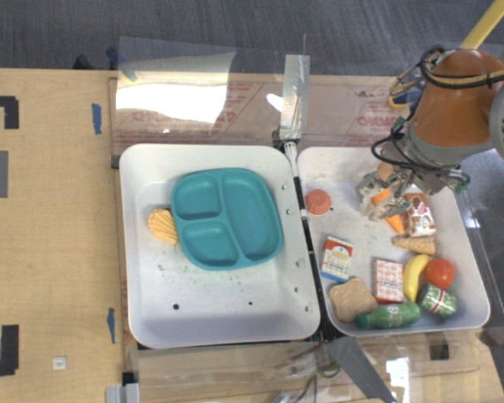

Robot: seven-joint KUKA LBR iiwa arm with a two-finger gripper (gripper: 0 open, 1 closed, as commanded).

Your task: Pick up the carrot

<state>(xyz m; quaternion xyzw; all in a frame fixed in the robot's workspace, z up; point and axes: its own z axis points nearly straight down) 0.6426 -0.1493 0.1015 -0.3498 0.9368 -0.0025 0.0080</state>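
Carrot (395,217), long axis diagonal, beneath tool (390,193)

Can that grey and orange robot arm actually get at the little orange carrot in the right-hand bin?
Probably yes. The gripper hangs right over the small orange carrot in the right white bin. A red-and-white carton crowds one side, so a clean grab could be awkward.
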